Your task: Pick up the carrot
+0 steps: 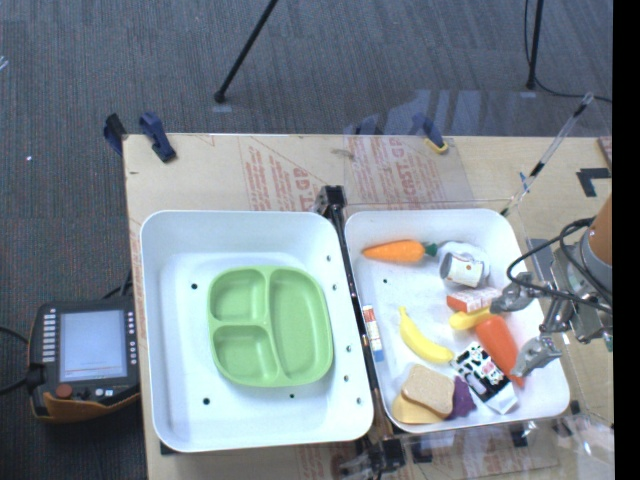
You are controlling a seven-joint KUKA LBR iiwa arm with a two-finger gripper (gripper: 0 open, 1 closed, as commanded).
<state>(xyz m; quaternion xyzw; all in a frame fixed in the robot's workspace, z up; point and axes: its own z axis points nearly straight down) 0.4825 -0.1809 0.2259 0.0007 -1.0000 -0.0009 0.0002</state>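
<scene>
The carrot (395,251), orange with a green top pointing right, lies at the back of the right bin (432,214), close to its left side. My gripper (525,326) hangs over that bin's right edge, well to the right of the carrot and nearer the front. Its two fingers stand open, one fingertip (514,299) toward the back and the other toward the front, with nothing held between them. An orange-red elongated toy (497,340) lies just left of the gripper.
Right bin also holds a white can (462,266), a banana (422,336), a bread slice (430,390), a cow-patterned carton (485,373) and a marker (372,330). The left bin (160,268) holds a green divided plate (270,325). A control pendant (88,353) sits off the bench at left.
</scene>
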